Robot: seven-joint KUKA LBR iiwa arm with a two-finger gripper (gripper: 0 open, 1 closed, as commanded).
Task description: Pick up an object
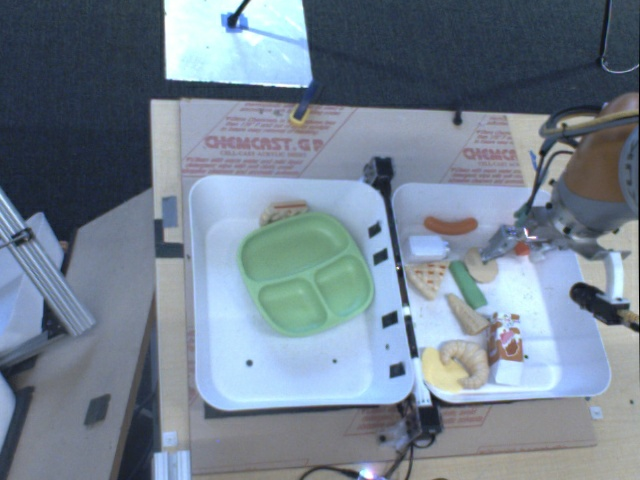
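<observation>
Because the task named no particular item, the likeliest target was judged to be the small tan round piece (481,267) lying near the upper middle of the right bin (590,363), just beside the tip of the end effector (503,239). Whether the end effector was wide, narrow or closed on anything could not be told; nothing was seen held in it.

The green stick (467,283) lay touching or almost touching the tan piece on its lower left. A descent slightly off centre was judged likely to strike both items and push one aside instead of seizing it. The waffle wedge (427,279) and the white block (428,247) lay near on the left, and a sideways shove could have driven the target against them.

The sausage (451,225) lay apart toward the far wall. The croissant (465,361), the yellow disc (437,369) and the small carton (507,348) were crowded at the near wall, where a grasp risked taking two items.

The left bin (215,298) held a green divided plate (305,273) and a sandwich piece (284,211) at its far edge. Both bins rested on the desk (330,133).
</observation>
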